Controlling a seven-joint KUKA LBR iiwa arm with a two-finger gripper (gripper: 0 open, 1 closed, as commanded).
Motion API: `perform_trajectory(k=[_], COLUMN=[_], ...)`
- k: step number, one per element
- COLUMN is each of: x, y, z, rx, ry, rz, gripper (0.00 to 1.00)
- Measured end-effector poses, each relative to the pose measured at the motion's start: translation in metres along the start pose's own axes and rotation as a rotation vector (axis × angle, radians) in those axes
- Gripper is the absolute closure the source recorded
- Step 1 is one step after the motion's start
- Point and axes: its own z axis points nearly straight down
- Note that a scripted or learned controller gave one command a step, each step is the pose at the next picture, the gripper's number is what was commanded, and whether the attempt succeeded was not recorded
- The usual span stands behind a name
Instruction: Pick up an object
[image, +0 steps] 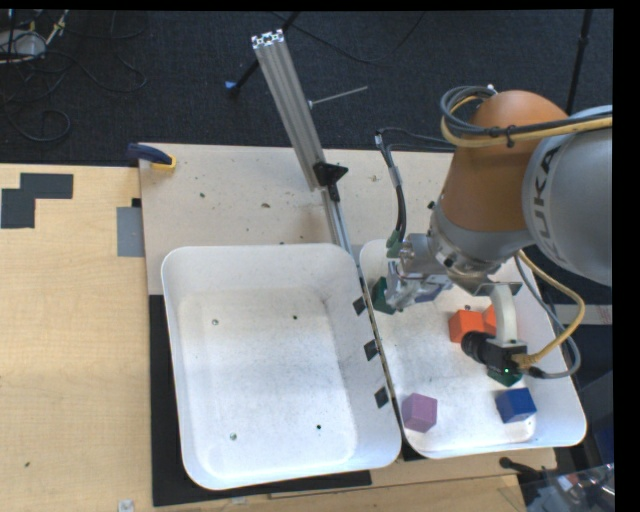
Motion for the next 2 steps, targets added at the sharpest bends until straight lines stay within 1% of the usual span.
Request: perform_trajectory(k=[1, 2], x=[0.042, 0.085], y=[0.008, 0.034], z=[0.016, 0.025], rx=[0.004, 0.001], ry=[0.001, 0.0], rz=[0.0, -0.001], gripper=[1.0, 1.0])
